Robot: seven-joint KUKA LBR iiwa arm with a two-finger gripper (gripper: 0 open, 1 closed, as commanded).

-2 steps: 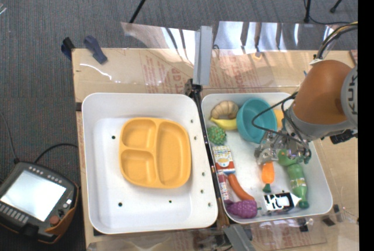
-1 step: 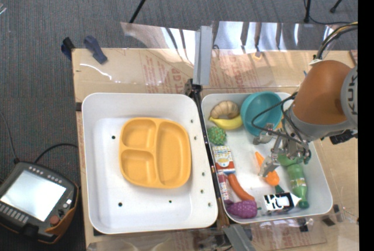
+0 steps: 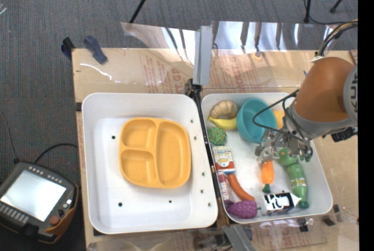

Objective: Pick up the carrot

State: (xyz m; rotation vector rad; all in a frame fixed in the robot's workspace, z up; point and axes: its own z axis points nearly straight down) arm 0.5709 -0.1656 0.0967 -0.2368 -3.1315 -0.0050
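Pincer [image 3: 279, 150] hovers just above the carrot [image 3: 267, 173] — right bin [image 3: 325, 185].

— Where does the arm stand?

— The grey arm [image 3: 345, 89] enters from the camera view's right edge, its rounded orange band [image 3: 318, 92] bulging large in the frame and hiding much of the wrist beneath it.

— And the gripper?

— The gripper [image 3: 279, 150] hangs below and left of that band, pointing steeply downward, a tangle of metal parts at the wrist's lower end.

— Open or closed?

— The view from above does not settle it; the mechanism is too small and cluttered to read.
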